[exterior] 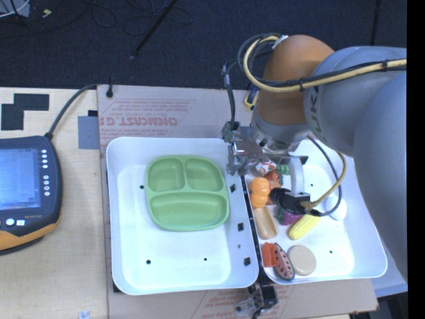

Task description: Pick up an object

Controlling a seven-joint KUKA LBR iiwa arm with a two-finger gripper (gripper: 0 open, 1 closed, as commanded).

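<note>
My gripper (268, 166) hangs below the orange wrist band over the far left part of the right bin (358, 258). Directly under and beside it lie several toy foods. An orange fruit (259, 190) sits by the bin's left wall, and a small red and orange piece (272, 175) lies just beneath the gripper. A tan bun (265, 223), a yellow corn cob (303, 226) and a dark purple piece (290, 212) lie just nearer the camera. Nothing is visibly lifted off the bin floor.
A watermelon slice (283, 262), a round beige biscuit (304, 260) and a red piece (267, 251) lie at the right bin's front. The left bin (133, 258) bears a green divided plate (188, 193). A teach pendant (23, 185) rests at the far left.
</note>
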